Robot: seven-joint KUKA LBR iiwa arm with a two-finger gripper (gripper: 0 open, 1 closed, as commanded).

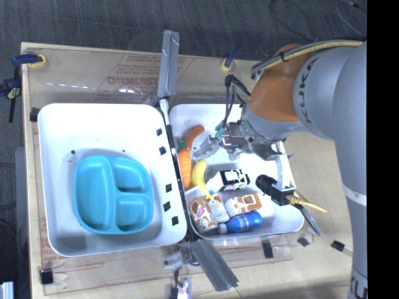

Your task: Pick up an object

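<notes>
Gripper (217, 142) hangs low over the right bin (215, 112), in its upper half; the arm comes in from 3 o'clock. Open or closed: cannot tell, as the wrist hardware hides the tip, and nothing is seen held in it. No single target is set, so the nearest pieces count. A sausage (194, 133) lies just beside the gripper at 10 o'clock, its long axis slanting from 1 to 7. A carrot (184, 167) lies at 8 o'clock against the bin's left wall, running 12 to 6. A banana (198, 174) lies at 7 o'clock, also running 12 to 6, touching or nearly touching the carrot. By my reading the sausage is the closest pick, though it sits near the wall. The bin floor is smooth white plastic, bare around the gripper. It is crowded toward 6 o'clock with a black-and-white item (234, 178), snack packets (206, 208), a brown box (244, 200) and a blue bottle (244, 222), all packed close. The left bin (56, 120) holds a blue divided plate (113, 194), well apart.
</notes>
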